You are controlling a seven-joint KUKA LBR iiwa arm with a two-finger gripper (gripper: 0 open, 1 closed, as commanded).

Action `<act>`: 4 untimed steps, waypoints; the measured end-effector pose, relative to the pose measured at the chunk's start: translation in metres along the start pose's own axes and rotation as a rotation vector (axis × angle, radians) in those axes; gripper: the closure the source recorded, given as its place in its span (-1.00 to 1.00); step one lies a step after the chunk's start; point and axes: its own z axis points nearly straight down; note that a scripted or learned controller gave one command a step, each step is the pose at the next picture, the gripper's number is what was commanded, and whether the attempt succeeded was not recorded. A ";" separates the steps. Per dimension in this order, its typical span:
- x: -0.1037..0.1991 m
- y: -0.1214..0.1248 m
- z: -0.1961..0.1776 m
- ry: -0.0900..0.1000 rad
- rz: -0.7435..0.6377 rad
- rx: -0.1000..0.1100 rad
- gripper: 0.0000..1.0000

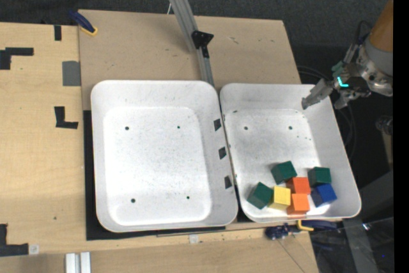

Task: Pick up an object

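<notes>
Several small blocks lie clustered in the near right corner of the right bin [255,99]: a green block [284,171], a second green one [260,194], a third green one [319,174], a yellow block [282,195], two orange blocks [300,201] and a blue block [324,194]. My gripper [327,98] hovers over the far right rim of that bin, well away from the blocks. It is open, with one grey finger [314,96] reaching over the bin's corner and nothing between the fingers.
The left bin [153,137] sits beside the right one, their rims touching. A slanted metal rail [182,3] crosses the bench behind the bins. A blue clamp [281,231] lies at the bench's front edge under the right bin.
</notes>
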 end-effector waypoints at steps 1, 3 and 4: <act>0.000 0.001 -0.003 -0.002 -0.001 -0.005 -1.00; 0.006 -0.007 0.111 -0.001 -0.001 0.001 -1.00; 0.007 -0.009 0.165 -0.001 -0.001 0.001 -1.00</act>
